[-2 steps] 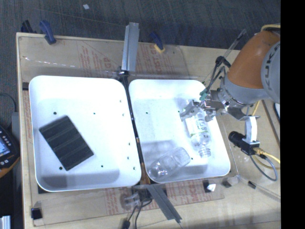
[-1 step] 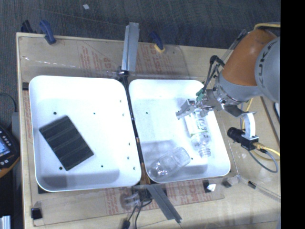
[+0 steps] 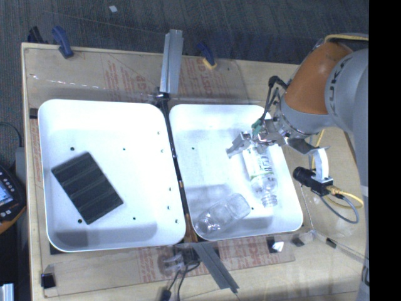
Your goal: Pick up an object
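Bottle (image 3: 261,174) lengthwise — cap toward camera.

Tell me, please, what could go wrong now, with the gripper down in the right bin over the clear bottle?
1. The clear bottle lies on its side under the gripper. It is round and smooth, so it may roll or slip out when the fingers close.
2. The bottle rests close to the right bin's far wall, so a finger could strike that wall.
3. The crumpled clear plastic lies just beside the bottle's neck end and might be dragged along.
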`<state>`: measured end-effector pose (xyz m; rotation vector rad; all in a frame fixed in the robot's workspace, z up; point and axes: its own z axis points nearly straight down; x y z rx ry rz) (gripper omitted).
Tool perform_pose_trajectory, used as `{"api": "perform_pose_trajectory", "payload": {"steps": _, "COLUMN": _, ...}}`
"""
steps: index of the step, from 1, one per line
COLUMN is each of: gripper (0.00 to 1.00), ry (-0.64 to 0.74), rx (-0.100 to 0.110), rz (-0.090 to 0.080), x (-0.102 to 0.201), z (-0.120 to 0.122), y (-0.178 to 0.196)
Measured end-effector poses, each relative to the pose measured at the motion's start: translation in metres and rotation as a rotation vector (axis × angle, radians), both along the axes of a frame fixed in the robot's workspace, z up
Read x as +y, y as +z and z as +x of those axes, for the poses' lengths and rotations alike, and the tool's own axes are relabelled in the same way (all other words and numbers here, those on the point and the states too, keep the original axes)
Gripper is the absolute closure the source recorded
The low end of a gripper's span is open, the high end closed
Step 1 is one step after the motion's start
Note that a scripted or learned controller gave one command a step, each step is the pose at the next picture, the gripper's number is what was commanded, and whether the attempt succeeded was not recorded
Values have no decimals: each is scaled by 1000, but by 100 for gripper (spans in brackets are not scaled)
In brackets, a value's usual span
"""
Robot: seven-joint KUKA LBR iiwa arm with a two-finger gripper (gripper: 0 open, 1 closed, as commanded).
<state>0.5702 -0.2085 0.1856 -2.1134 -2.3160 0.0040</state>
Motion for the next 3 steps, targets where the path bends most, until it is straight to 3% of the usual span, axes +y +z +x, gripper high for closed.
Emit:
{"api": "perform_pose_trajectory", "payload": {"steps": 1, "gripper": 0, "ry": 129, "rx": -2, "rz": 0, "x": 0, "z": -1, "y": -22}}
{"api": "perform_pose_trajectory", "payload": {"steps": 3, "gripper": 0, "ry": 101, "rx": 1, "rz": 2, "x": -1, "z": -9, "y": -17}}
